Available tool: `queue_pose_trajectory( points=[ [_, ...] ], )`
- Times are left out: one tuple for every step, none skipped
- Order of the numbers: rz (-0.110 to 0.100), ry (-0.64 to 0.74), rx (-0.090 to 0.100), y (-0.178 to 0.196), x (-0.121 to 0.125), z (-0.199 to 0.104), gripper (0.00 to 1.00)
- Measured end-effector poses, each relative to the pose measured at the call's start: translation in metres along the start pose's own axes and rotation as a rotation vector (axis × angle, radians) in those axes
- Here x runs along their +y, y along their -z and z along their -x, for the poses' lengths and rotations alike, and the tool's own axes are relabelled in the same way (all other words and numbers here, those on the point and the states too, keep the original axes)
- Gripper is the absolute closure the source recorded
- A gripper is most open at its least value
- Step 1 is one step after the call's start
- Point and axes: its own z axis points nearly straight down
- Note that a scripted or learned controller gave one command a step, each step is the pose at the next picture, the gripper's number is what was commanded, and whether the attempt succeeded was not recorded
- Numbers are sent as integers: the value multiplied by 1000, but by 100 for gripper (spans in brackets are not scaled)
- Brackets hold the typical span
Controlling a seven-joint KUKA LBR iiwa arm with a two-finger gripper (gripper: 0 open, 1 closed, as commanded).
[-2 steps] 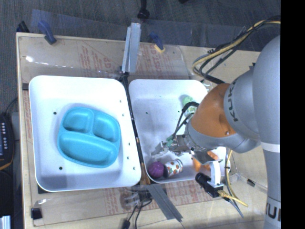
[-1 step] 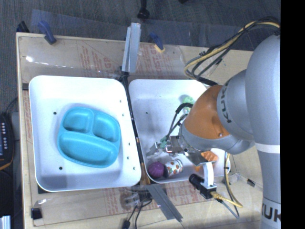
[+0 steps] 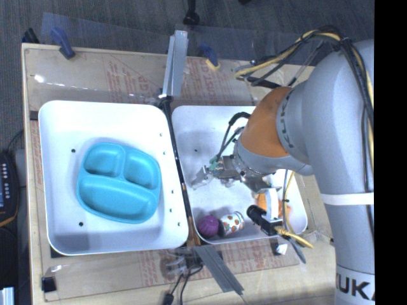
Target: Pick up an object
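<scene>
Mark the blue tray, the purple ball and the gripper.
Blue tray (image 3: pixel 118 182), camera view, its middle.
Purple ball (image 3: pixel 208 225), camera view, its top.
Gripper (image 3: pixel 198 180), camera view, between its fingertips.

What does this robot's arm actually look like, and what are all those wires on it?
The arm is thick, rounded and pale grey, with an orange band above the wrist. A white ring circles its lower section, and black letters "KUK" show near the bottom. Yellow and black cables loop over the top, and thinner dark wires run down to the small metal gripper.

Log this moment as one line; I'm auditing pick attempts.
gripper: over right bin, nothing seen held | purple ball, spotted can: near edge | blue tray: left bin
</scene>
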Motion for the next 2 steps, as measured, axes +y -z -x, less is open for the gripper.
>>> queue_pose_trajectory(
  points=[
    [1, 0, -3, 0, -53, -17, 0],
    [7, -7, -10, 2, -3, -22, 0]
  ],
)
